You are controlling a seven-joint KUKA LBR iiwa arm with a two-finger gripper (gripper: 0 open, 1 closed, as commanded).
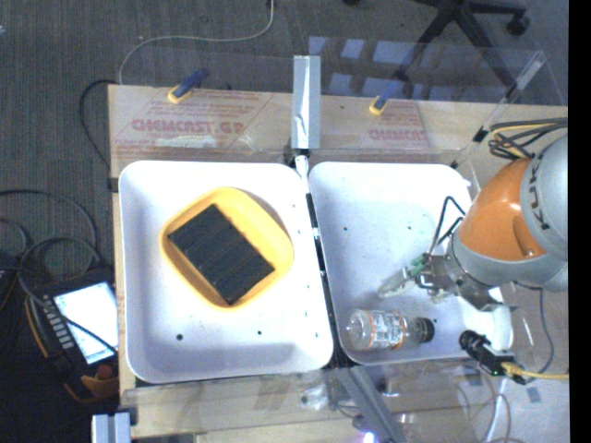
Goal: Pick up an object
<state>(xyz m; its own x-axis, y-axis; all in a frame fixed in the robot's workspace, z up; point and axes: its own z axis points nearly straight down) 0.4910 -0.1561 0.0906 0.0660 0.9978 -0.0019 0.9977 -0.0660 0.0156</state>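
**Tool over right bin, bottle lying at near wall**

Near edge: a small clear bottle (pixel 390 329) with a dark cap lies on its side in the right bin (pixel 369 210), close along the near wall, cap end pointing right. Bare white floor lies behind it toward the far wall.

Just behind and right of the bottle, the tool (pixel 406 280) hangs low over the bin floor, reaching in from the right below the orange band of the arm (pixel 517 224). Nothing sits between its tips; spread of the tips cannot be told at this angle. Tool and bottle are apart.

Left bin (pixel 138 340): a yellow dish (pixel 277 238) carrying a dark ribbed slab (pixel 222 252) sits near the middle, turned at an angle, with white margin on all sides.

Far side: the desk (pixel 212 127) edge carries two yellow-and-blue clamps (pixel 186 85), and a grey post (pixel 306 100) stands at the seam between the bins.
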